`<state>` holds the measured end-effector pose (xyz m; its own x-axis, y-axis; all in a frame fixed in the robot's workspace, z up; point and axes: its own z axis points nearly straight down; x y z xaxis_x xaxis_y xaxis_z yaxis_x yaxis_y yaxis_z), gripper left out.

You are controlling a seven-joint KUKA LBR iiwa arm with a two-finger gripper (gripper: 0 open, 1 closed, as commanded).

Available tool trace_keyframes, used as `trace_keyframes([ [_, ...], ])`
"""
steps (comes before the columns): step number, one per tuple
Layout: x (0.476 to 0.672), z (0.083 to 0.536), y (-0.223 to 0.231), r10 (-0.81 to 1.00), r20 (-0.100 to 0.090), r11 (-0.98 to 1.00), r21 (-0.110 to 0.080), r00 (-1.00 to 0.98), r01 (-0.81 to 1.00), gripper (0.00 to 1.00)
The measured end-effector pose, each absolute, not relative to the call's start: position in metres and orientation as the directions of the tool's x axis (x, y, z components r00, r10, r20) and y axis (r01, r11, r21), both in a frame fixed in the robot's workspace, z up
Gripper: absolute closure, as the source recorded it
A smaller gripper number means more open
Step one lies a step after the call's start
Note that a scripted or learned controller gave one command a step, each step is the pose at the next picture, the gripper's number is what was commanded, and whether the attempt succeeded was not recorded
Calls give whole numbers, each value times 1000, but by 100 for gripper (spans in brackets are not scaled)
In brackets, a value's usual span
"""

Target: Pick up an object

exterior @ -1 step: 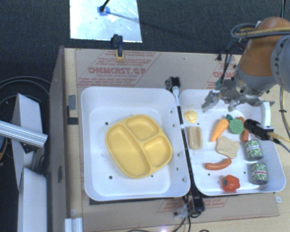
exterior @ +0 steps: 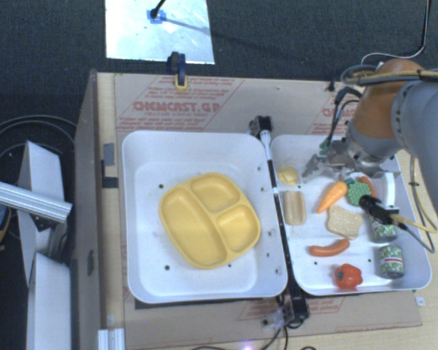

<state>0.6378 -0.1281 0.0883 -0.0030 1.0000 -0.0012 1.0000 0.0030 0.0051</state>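
Observation:
The right bin (exterior: pixel 416 268) holds several toy foods. An orange carrot (exterior: pixel 331 196) lies near its middle, with a green broccoli piece (exterior: pixel 358 192) just right of it. A small yellow piece (exterior: pixel 287 175) and a tan bun (exterior: pixel 295 207) lie along the bin's left wall. A toast slice (exterior: pixel 344 222), a sausage (exterior: pixel 328 249) and a red pepper (exterior: pixel 348 275) sit nearer the front. My gripper (exterior: pixel 327 163) hangs low over the back of this bin, just above the carrot and right of the yellow piece. Nothing is visibly held in it.
The left bin (exterior: pixel 142 268) holds a yellow divided plate (exterior: pixel 208 219). Two small cans (exterior: pixel 391 261) (exterior: pixel 383 231) stand at the right bin's right side. The grey arm (exterior: pixel 423 115) comes in over the right bin's back corner. A divider bar (exterior: pixel 276 195) runs between the bins.

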Motion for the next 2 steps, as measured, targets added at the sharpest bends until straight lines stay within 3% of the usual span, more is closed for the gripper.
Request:
trace_keyframes([
  [1,610,84,-130,1000,-1,2,1,-2,1000,0],
  [2,654,145,-121,1000,-1,4,6,-4,1000,0],
])
